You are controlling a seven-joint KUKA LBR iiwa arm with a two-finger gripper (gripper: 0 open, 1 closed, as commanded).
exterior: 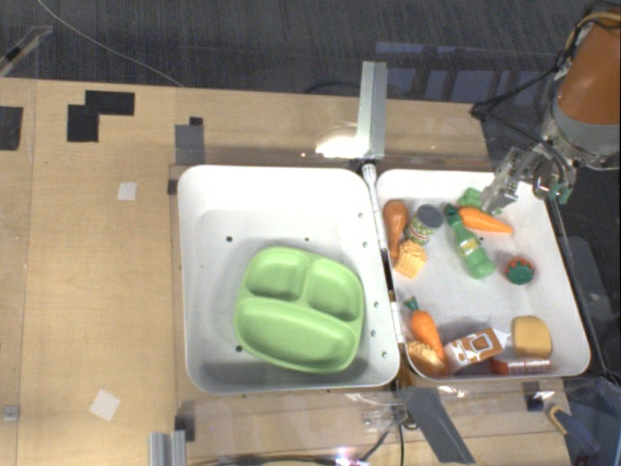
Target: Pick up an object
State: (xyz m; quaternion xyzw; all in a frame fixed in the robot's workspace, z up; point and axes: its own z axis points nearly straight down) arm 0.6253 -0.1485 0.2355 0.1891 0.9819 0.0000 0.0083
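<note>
Where the gripper (502,194) hovers, finger state unclear: an orange carrot (484,222) with a green top.

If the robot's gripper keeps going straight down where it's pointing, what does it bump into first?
Probably the carrot by the green bottle: the gripper hangs just above it in the right bin. Depth is hard to judge from above.
</note>
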